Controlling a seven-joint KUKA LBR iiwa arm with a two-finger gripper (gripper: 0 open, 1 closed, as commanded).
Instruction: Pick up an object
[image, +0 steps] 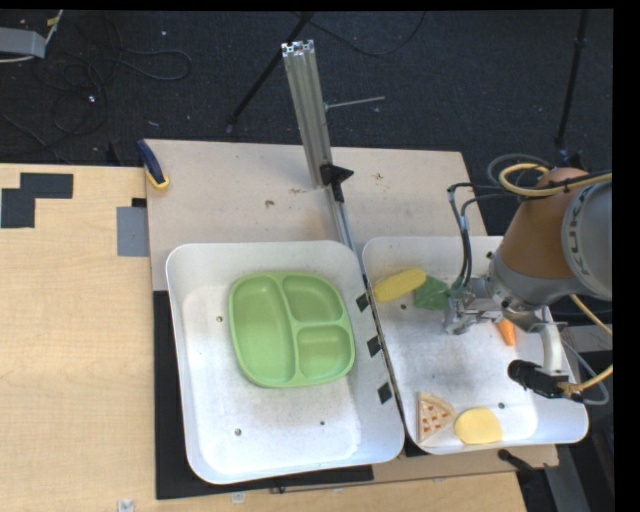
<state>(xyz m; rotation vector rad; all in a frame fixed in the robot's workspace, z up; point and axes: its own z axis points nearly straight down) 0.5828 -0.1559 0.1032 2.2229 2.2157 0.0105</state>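
The right bin (520, 428) holds several toy foods. A yellow oblong piece (399, 283) lies at its far left, with a green piece (432, 293) right beside it. A pizza slice (433, 416) and a round yellow piece (478, 426) lie near the front edge. A small orange piece (507, 331) shows partly under the arm. My gripper (460, 320) hangs low over the middle of the right bin, just right of and in front of the green piece. Nothing is visibly held in it.
The left bin (200, 400) holds a green divided plate (292, 328). A metal post (310, 110) rises behind the bins, and a low divider with black clips runs between them. The arm's orange band (540, 230) and cables stand over the right bin's far right side.
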